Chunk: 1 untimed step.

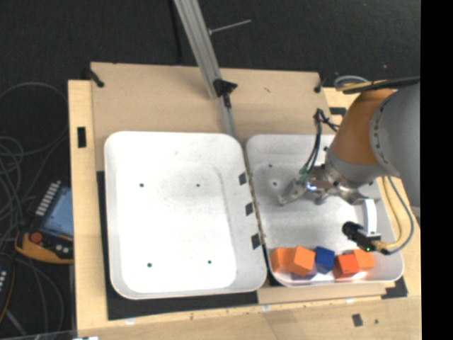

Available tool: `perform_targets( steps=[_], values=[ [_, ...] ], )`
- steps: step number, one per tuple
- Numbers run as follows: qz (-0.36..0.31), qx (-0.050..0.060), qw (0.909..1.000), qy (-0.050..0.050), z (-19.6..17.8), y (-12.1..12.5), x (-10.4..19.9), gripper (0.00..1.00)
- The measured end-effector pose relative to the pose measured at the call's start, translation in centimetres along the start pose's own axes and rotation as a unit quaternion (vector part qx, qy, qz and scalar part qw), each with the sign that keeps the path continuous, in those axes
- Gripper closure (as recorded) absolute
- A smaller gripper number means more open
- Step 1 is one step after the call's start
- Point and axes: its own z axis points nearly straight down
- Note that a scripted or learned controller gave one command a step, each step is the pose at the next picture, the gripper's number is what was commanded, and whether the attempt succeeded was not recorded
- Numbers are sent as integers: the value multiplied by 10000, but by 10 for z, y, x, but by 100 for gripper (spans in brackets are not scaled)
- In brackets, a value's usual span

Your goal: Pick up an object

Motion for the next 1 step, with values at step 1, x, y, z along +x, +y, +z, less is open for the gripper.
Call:
perform_targets(
  steps=[1],
  values=[
    [-63,-21,10000,22,-39,76,57,0]
  ],
)
